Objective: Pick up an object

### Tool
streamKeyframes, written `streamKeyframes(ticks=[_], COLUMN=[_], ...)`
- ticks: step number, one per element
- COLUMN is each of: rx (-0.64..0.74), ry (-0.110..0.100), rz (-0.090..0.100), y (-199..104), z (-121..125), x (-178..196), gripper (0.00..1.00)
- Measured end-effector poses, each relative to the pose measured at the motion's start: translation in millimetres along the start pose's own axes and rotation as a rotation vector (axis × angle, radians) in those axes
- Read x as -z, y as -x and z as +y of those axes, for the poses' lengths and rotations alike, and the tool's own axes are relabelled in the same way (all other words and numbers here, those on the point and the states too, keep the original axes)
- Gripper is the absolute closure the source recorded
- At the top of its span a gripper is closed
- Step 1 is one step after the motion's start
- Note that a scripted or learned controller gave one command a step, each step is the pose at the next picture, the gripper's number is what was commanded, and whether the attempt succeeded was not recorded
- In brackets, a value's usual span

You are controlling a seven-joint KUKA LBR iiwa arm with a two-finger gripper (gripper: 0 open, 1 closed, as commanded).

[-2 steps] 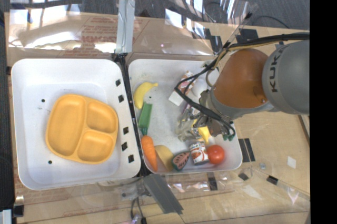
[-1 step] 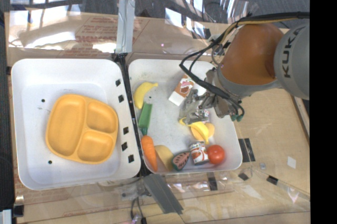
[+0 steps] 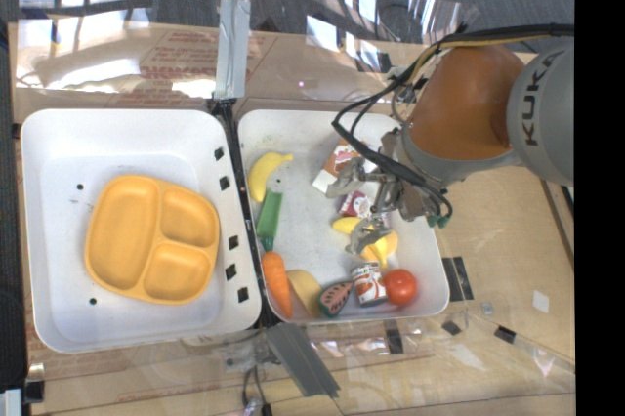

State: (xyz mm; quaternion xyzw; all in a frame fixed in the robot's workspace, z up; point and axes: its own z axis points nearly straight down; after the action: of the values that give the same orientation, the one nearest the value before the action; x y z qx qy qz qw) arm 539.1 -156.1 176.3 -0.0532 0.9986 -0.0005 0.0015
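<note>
We're at the reach step: gripper [image 3: 371,230] low in the right bin [image 3: 430,253], by the lemon [image 3: 346,227] at 9 o'clock. Fingers: can't tell. Next: close, lift.

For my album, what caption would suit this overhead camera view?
Robot arm lowers its gripper over toy food in the right bin; a yellow tray lies in the left bin.

tray [image 3: 151,238] yellow-orange | bins [image 3: 59,150] white | banana [image 3: 266,172] yellow | carrot [image 3: 276,282] orange | tomato [image 3: 399,286] red
</note>
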Motion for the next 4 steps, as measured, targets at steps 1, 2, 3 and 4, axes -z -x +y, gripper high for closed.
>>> streamKeyframes(ticks=[1,2,3,4], rx=[0.129,0.143,0.161,0.166], ry=[0.004,0.002,0.004,0.002], rz=[0.005,0.002,0.002,-0.001], y=[42.9,13.9,-1.0,1.3], z=[-19.5,-55.7,-18.5,-17.8], x=[-72.0,-78.1,-84.8,-73.8], gripper=[0.0,0.0,0.0,1.0])
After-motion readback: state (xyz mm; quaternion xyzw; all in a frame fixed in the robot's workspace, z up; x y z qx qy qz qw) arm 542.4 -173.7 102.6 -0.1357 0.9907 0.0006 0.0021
